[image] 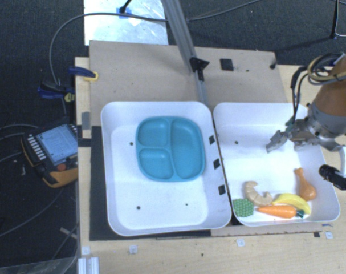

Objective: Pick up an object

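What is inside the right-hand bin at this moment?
The right bin holds toy food along its near edge: a chicken drumstick, a banana, a carrot, a beige piece and a green piece. The gripper hangs above it. Overlapping items partly cover each other.

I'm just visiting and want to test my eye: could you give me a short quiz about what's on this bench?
1. True or false: the blue divided plate lies in the left bin.
2. Which lies nearest the right bin's front edge? A) carrot B) drumstick C) gripper
3. Fill in: the banana lies just behind the ____.

Key: 1 true. 2 A. 3 carrot.
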You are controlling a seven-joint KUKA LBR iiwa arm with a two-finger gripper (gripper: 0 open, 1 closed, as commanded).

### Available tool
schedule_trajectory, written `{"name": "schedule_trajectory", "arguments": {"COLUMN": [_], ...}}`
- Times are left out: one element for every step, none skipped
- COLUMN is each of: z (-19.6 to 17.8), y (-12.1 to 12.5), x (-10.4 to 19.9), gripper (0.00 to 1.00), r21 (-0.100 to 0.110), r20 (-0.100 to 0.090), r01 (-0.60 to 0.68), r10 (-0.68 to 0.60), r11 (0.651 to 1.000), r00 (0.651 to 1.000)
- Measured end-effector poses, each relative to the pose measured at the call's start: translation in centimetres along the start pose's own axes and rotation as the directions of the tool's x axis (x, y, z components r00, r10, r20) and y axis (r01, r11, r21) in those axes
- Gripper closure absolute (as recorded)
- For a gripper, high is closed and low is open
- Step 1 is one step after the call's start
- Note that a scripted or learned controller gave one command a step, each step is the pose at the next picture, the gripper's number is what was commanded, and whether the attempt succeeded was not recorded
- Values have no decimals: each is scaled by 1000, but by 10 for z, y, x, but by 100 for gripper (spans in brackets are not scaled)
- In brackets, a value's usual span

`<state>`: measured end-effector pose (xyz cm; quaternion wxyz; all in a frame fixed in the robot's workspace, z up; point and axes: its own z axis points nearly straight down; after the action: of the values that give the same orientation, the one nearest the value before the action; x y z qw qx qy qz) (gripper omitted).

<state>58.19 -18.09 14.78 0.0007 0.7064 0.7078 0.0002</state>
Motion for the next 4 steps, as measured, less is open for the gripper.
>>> {"name": "schedule_trajectory", "arguments": {"z": [42, 62, 49, -14], "y": [-3, -1, 1, 7], "x": [6, 6, 6, 5], "gripper": [0, 0, 100, 100], "r21": [1, -1, -9, -4], "r20": [0, 0, 1, 1], "r01": [-1, -2, -1, 3], "r10": [1, 2, 1, -3], "r11": [1000, 1000, 1000, 1000], "r00": [1000, 1000, 1000, 1000]}}
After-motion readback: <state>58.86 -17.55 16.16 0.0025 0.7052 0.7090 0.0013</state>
